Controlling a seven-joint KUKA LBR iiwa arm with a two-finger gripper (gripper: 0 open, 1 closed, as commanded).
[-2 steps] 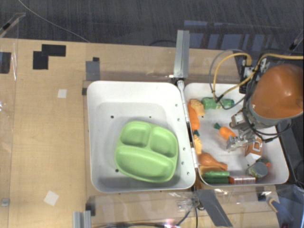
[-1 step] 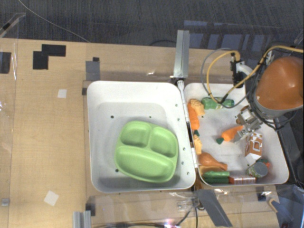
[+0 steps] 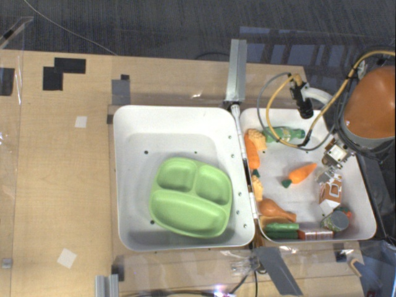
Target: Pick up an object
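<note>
Currently gripper (image 3: 330, 166) low over right bin (image 3: 366, 193), near its right wall, under orange-banded arm (image 3: 370, 104). Whether it is released or clenched: cannot tell; nothing seen held by it. Toy carrot (image 3: 301, 174) just left of gripper, lying tilted on bin floor. Brown-white carton (image 3: 331, 192) just below gripper. Green bottle (image 3: 284, 133) up-left of gripper. Left bin (image 3: 133, 129), well left of gripper, holds green divided plate (image 3: 192, 197).

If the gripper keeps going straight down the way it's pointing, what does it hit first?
Most likely the small brown-and-white packet lying just under the gripper in the right bin. The orange carrot sits off to one side. Depth is hard to judge from this slanted view.
</note>
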